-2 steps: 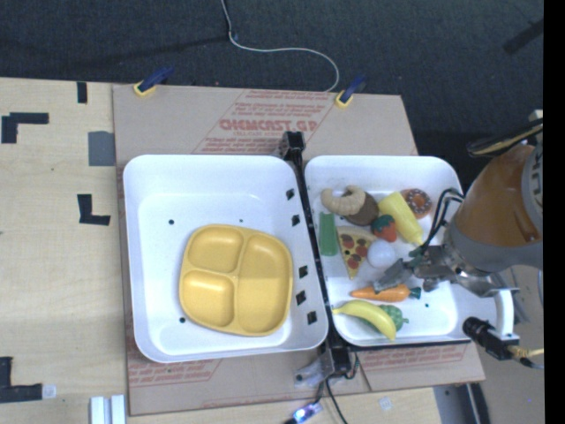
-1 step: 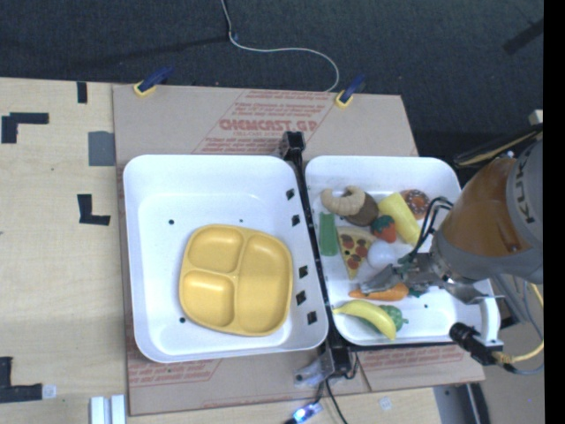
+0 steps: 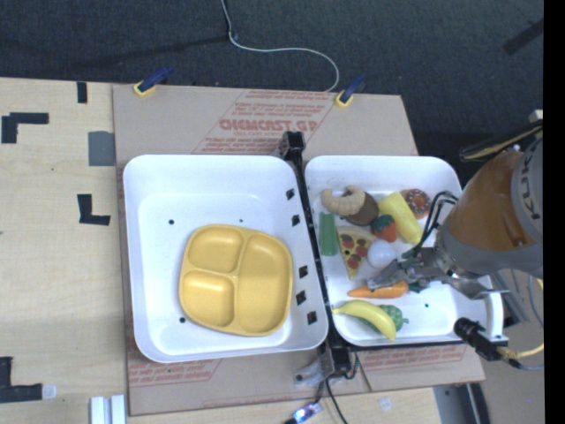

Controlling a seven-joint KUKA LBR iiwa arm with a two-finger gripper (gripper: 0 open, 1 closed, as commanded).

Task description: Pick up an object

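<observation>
Reaching in from the right over the right bin (image 3: 446, 170): grey arm (image 3: 499, 215) with orange band, end effector (image 3: 399, 274) low among the toys; fingers dark and mixed with the clutter, so cannot tell if wide or narrow, and cannot tell if anything sits between them. Lying just under the end effector, touching or nearly so: orange carrot (image 3: 378, 291); just beside it, toward the front wall of the bin, yellow banana (image 3: 366, 315) with a green piece at its right end. Resting further back in the same bin: pizza slice (image 3: 352, 250), white ball (image 3: 380, 254), green stick (image 3: 327, 233) along the left wall, brown doughnut (image 3: 350, 202), yellow corn-like toy (image 3: 399, 215). Sitting in the left bin (image 3: 150, 179), well apart from the arm: yellow divided plate (image 3: 237, 278), flat, three compartments. Carrying both bins: cardboard sheet (image 3: 265, 117) on the bench (image 3: 44, 237).
</observation>
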